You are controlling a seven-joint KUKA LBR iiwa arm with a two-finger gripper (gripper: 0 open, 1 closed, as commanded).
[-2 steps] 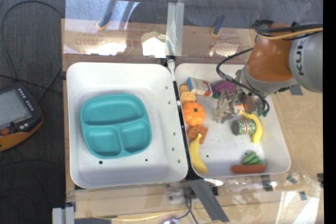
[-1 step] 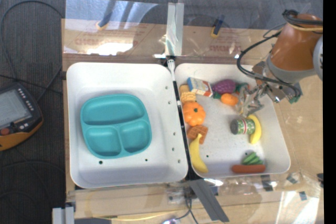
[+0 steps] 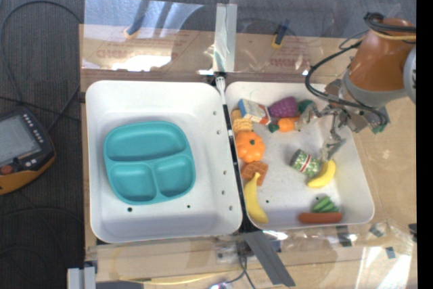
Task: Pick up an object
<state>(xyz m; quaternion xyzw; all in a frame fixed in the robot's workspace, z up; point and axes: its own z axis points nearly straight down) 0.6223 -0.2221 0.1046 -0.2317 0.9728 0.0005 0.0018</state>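
Objects for picking are all seen in the right bin (image 3: 362,179), none lifted. A small green-and-red can (image 3: 304,162) is lying tilted centre-right in that bin, touching or just beside a short yellow banana (image 3: 323,174) to its lower right. A purple grape bunch (image 3: 283,107) is seen at upper centre, with a small orange piece (image 3: 287,124) just below it and a red-white-blue carton (image 3: 252,109) to its left. An orange pumpkin (image 3: 247,145) is set against the bin's left wall; a long banana (image 3: 253,199) is laid below it along the same wall. A green item (image 3: 324,204) and a red sausage-shaped item (image 3: 321,217) are seen at lower right, touching or nearly so.

Gripper (image 3: 333,142) is lowered into the right bin from the right of the frame, tips just above and right of the can. Nothing is seen between the fingers; whether they are parted or closed cannot be told from this angle.

Left bin (image 3: 101,213) is occupied by a teal divided tray (image 3: 149,161). A handheld controller (image 3: 20,145) is seen at the left edge of the frame, off the bench.
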